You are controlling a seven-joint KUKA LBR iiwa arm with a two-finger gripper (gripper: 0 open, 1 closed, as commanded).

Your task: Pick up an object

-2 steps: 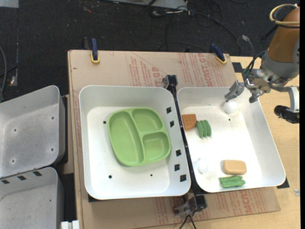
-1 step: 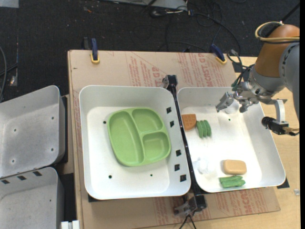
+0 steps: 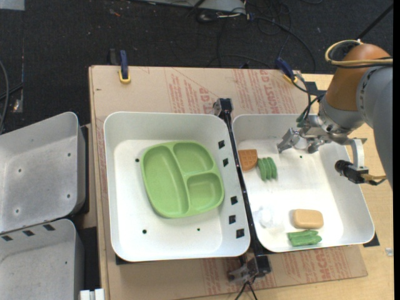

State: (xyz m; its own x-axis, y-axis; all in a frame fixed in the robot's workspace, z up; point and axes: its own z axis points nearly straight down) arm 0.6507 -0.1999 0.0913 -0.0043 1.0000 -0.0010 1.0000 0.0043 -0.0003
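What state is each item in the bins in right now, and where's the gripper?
Green divided plate: flat, upright, in the left bin.
Orange piece: lying by the divider, in the right bin.
Green ridged piece: lying beside the orange piece, untouched.
Tan block: lying flat near the front.
Green flat piece: lying just in front of the tan block.
Gripper: over the right bin's back part, holding nothing.

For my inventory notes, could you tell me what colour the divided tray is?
Light green; the divided tray shows best in the camera view.
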